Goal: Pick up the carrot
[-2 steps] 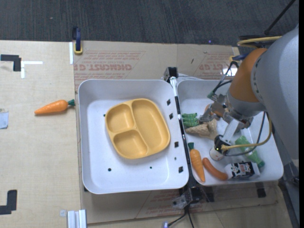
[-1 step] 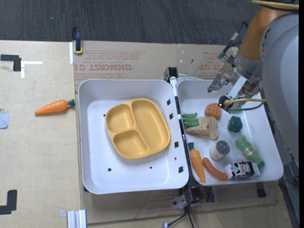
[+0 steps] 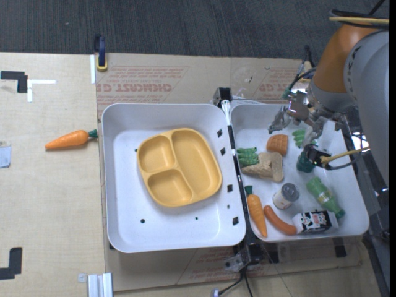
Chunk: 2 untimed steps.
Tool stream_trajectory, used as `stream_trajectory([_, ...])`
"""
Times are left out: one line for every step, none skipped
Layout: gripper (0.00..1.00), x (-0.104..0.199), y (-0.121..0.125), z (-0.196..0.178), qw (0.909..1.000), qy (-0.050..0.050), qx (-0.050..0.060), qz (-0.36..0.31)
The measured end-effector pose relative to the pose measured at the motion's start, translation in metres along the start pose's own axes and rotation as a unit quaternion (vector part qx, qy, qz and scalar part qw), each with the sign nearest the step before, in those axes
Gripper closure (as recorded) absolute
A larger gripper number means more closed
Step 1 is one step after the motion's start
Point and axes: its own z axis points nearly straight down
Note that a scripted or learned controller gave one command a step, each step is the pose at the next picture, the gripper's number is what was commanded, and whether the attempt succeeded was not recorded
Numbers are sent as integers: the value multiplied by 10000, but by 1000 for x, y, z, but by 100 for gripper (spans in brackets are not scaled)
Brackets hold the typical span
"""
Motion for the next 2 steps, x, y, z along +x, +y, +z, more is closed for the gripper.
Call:
stream_trajectory([0, 0, -79, -42, 9985, 3, 6, 539])
stream_trajectory([0, 33, -146, -42, 9942, 3, 8, 1073])
